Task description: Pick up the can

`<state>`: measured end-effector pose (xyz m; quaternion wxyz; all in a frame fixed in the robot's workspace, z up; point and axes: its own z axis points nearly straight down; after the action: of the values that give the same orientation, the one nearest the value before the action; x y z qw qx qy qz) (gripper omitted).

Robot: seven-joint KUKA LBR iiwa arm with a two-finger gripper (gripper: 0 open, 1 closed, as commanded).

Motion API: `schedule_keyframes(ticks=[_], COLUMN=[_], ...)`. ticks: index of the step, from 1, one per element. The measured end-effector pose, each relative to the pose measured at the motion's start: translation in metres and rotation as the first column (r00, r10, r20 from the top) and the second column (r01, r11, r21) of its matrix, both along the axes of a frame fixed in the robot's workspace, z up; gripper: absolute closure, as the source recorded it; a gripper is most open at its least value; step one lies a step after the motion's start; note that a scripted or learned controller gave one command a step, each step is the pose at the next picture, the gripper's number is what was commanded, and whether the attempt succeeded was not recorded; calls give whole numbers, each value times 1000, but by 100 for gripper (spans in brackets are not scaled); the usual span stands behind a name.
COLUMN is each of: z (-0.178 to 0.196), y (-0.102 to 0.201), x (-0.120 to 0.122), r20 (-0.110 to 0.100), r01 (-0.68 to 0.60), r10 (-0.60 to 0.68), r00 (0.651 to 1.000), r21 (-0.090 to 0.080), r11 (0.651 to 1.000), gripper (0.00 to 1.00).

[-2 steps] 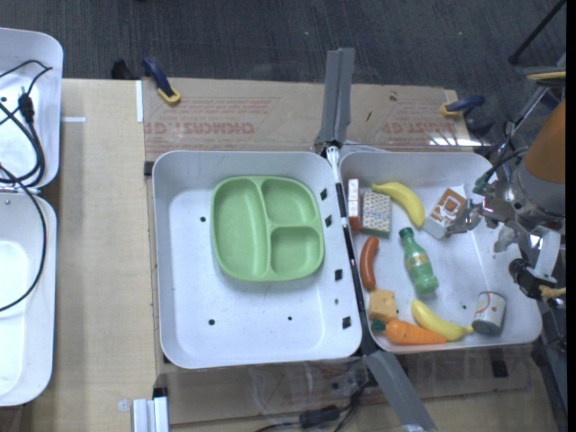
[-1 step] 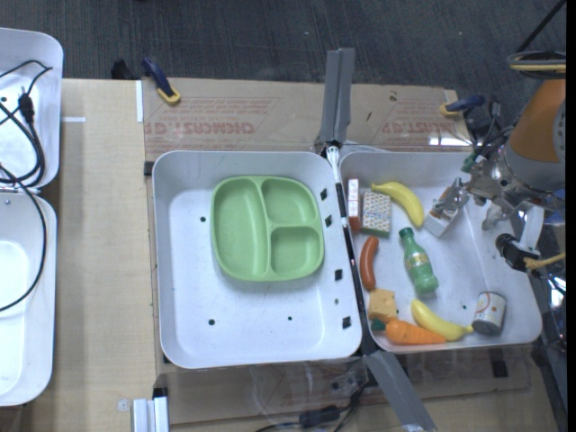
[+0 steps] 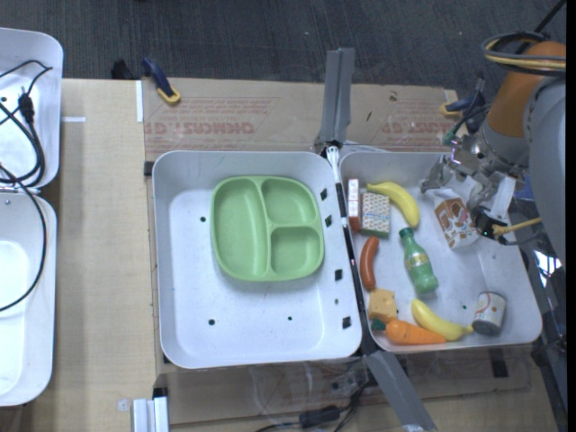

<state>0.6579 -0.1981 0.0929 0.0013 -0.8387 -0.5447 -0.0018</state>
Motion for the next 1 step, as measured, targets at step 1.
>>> schedule_keyframes(ticks=[1], z=[-1], y=[7], x=[-57], r20=[-4], r01=[141], r10=[-141], r00=[990], r21=[-6], r11=[990], gripper=[0])
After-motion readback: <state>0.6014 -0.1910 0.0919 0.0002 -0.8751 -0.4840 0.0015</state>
